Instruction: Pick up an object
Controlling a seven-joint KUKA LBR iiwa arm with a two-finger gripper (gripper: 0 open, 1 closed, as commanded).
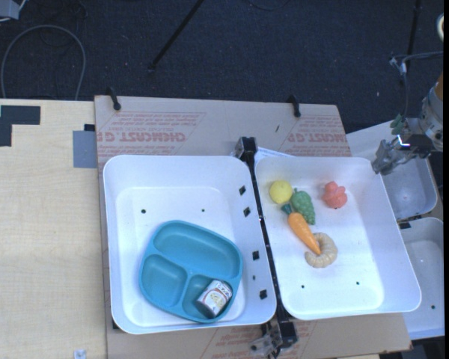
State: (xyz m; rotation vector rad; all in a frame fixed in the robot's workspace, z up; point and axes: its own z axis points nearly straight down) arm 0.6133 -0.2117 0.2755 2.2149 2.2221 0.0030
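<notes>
A little jar point(214, 298) is sitting in the blue divided plate point(181, 259), left bin. The toy carrot point(304, 233) is lying in the right bin point(393, 290) touching the shrimp point(321, 250); probably light, hard, slick plastic, so I'd pinch across its middle. The end effector point(391, 152) is hanging off the bin's right edge; whether it's gripping or spread, I can't tell.

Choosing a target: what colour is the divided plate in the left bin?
Blue, a light teal shade: the divided plate, clearest in the camera view.

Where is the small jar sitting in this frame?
The small jar lies in the lower right compartment of the blue divided plate, inside the left white bin in the camera view, near that bin's front right corner.
</notes>
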